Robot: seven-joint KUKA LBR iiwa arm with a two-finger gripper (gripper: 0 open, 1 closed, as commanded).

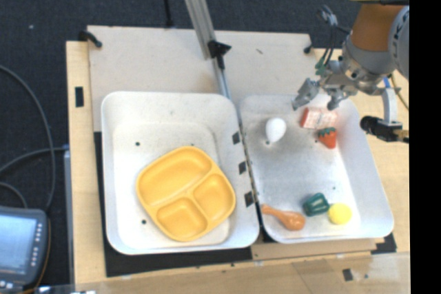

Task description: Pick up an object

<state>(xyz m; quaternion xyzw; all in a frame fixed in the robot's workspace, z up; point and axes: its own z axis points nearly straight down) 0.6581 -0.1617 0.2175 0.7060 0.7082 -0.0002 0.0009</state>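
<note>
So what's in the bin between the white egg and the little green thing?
Nothing, just bare bin floor. The camera view shows the white egg up top and the green thing lower down, with open white space between them.

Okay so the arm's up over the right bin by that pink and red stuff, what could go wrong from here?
1. The hand hangs just above the pink packet, which lies right next to the red piece; closing there might catch both or nudge one away.
2. Both lie near the right bin's far corner, so its wall could crowd the descent.
3. The white egg looks smooth and rounded, likely to slip.
</note>
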